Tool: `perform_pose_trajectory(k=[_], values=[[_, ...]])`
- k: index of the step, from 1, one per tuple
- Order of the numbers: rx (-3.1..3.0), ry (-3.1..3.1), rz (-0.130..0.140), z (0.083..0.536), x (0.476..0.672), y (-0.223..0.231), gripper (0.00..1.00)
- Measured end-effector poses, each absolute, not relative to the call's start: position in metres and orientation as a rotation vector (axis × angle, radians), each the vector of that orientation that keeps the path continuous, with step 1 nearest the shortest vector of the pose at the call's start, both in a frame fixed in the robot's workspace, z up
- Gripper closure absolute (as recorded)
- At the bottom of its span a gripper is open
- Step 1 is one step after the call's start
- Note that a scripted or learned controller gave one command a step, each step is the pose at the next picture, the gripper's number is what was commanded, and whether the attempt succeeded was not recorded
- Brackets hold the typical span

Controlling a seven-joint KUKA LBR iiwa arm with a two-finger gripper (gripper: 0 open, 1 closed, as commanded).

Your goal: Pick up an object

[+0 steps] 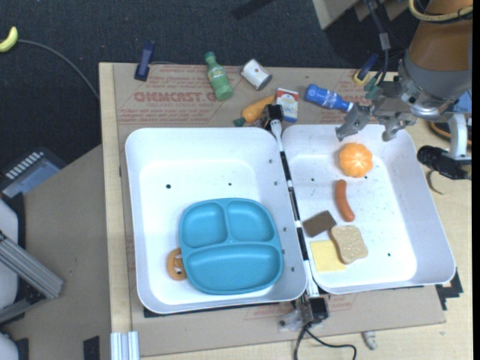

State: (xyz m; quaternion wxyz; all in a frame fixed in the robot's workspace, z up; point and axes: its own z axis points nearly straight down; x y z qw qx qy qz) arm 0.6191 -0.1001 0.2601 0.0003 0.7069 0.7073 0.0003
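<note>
Looking at the upper right of the frame, you find the gripper (pixel 373 124) hanging over the far rim of the right bin (pixel 427 223), its two fingers spread apart with nothing between them. That open stance suits an approach, not a carry, so I judge the pick not yet made.

Just below the fingers, towards the frame's centre, sits the orange (pixel 355 160). It is the nearest thing to the claw and looks the likely target, though you cannot be sure from this alone. Being round, it may roll if one finger touches first.

Lower in the same bin lie a sausage (pixel 344 199), a brown square (pixel 319 222), a slice of bread (pixel 349 243) and a yellow cheese slice (pixel 324 256); the last three touch or overlap, making them harder to single out.

In the left bin (pixel 150 171), at lower centre, a blue divided plate (pixel 228 244) partly covers a pretzel (pixel 175 264).
</note>
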Motion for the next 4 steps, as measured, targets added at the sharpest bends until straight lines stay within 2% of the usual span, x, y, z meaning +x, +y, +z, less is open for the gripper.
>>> perform_pose_trajectory(k=[1, 2, 3, 4], values=[[2.223, 2.221, -0.001, 0.195, 0.61, -0.133, 0.0], [2.222, 2.222, -0.001, 0.084, 0.565, -0.116, 0.0], [2.222, 2.219, 0.002, 0.095, 0.566, -0.116, 1.0], [2.219, 2.223, 0.002, 0.189, 0.571, -0.013, 1.0]])
